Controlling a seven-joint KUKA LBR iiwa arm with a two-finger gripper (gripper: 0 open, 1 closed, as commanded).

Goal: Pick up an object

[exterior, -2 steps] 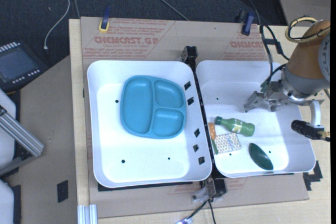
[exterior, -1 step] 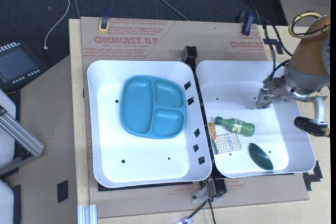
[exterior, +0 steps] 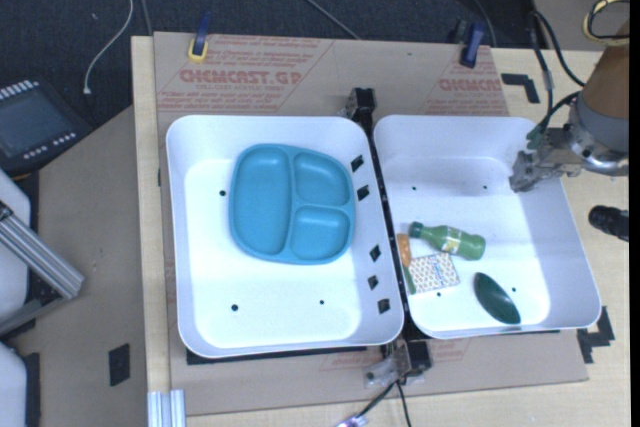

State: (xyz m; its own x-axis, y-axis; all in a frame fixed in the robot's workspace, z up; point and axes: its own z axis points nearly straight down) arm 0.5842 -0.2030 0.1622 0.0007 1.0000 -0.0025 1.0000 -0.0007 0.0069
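- Gripper: at the right bin's right wall; whether its fingers are released or clenched cannot be told.
- Green bottle: well to the fingers' lower left, lying on the bin floor.
- Patterned packet, dark green object: farther below.
- Blue divided plate: far left, in the left bin.

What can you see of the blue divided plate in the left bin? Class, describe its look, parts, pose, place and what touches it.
The blue divided plate is a light blue, rounded-square dish that looks like smooth plastic. Raised ridges split it into three compartments: one large on the left and two smaller on the right. It lies flat, right side up, on the floor of the left bin, in its upper middle. Only the bin touches it, and nothing lies in its compartments.
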